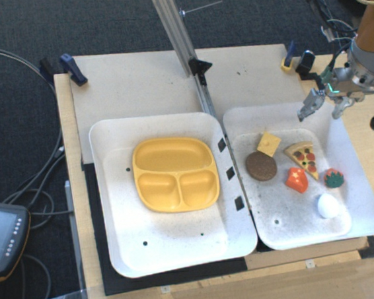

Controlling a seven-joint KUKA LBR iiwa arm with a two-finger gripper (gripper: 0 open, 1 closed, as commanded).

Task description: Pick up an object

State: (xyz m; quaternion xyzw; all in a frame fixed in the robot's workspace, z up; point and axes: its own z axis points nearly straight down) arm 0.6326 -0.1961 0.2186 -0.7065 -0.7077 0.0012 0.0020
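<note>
White right bin (354, 161) holds the toy pizza slice (303, 158) among other play food, well below the gripper (323, 107), whose spread fingers grasp nothing above the bin's far rim.

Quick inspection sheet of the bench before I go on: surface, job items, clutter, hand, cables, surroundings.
Surface: wooden bench bearing two white bins side by side.
Job's things: right bin holds a brown round patty, yellow cheese block, pizza slice, red pepper-like piece, strawberry and white egg, all lying apart from the hand.
Clutter: yellow divided tray in the left bin.
Hand: hand open, holding nothing, above the right bin's far right corner.
Cables: black cables on the floor at left.
Surroundings: dark carpet, metal post, handheld screen unit at left.
</note>
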